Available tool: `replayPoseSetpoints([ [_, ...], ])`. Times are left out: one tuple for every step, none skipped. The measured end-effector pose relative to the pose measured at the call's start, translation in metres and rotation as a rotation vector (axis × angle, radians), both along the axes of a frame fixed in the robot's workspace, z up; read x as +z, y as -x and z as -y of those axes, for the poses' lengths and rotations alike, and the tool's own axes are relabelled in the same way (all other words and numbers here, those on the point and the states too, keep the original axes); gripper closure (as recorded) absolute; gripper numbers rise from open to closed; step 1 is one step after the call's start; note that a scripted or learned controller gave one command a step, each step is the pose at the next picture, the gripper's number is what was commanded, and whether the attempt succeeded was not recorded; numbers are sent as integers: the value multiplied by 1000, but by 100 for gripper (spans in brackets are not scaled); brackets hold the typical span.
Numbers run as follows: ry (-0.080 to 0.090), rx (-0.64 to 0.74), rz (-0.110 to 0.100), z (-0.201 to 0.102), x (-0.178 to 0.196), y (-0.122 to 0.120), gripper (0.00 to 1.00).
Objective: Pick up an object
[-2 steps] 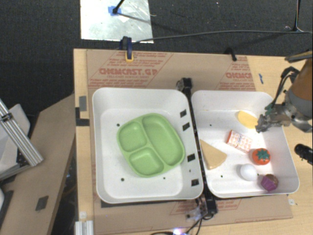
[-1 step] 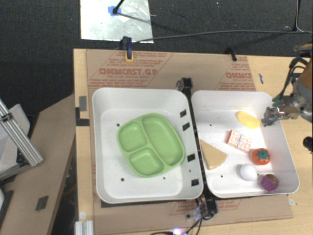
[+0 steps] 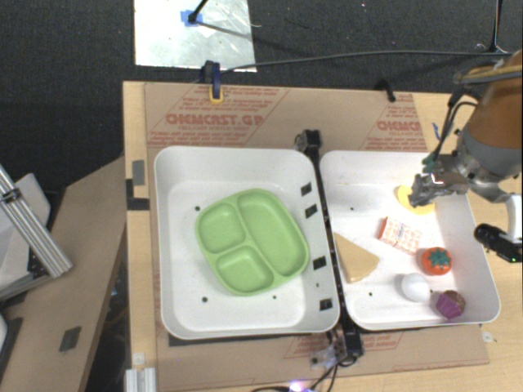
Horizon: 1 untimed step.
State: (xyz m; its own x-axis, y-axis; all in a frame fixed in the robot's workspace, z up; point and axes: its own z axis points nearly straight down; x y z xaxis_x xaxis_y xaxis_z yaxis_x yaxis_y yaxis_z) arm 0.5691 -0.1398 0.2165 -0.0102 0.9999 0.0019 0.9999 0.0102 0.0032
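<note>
My gripper (image 3: 424, 191) hangs over the far right part of the right bin (image 3: 359, 174), right above a small yellow piece (image 3: 411, 198) that it partly hides. In the same bin lie a pink-and-white carton (image 3: 400, 233), a tan cheese wedge (image 3: 356, 259), an orange-red tomato with a green top (image 3: 435, 260), a white egg (image 3: 414, 287) and a purple toy (image 3: 449, 304). I see nothing between the fingers.
The left bin (image 3: 176, 178) holds a green three-part plate (image 3: 251, 240). A black divider with clips (image 3: 317, 219) runs between the bins. Cardboard (image 3: 245, 113) lies under both, and a grey metal frame (image 3: 29, 227) stands at the left.
</note>
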Motion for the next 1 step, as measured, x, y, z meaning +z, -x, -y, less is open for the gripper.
replayPoseSetpoints([
  [0, 0, -2, -61, -2, 12, 100],
])
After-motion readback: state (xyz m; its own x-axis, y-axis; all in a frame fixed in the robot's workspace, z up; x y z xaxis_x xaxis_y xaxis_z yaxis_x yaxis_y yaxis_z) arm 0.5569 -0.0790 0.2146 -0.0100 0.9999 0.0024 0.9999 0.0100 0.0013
